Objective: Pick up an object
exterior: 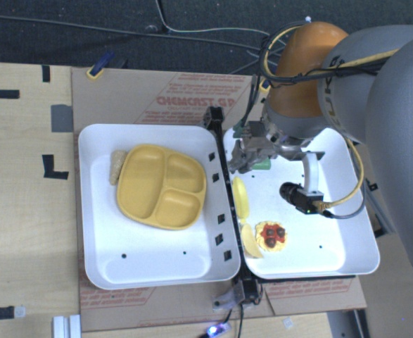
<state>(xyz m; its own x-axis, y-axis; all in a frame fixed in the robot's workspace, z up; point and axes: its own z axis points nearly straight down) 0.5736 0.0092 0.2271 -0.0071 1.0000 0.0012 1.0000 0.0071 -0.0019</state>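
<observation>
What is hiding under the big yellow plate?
A tan, bread-like thing pokes out from under the left edge of the yellow divided plate in the left bin. Its hidden part, and anything else beneath the plate, cannot be seen.

A pale wooden desk (23,210) is seen, marked with black tape pieces (51,167). A brown cardboard sheet (171,97) with red print is laid over it. Beyond it, a dark carpeted floor (65,20) is crossed by black cables (160,9).
</observation>
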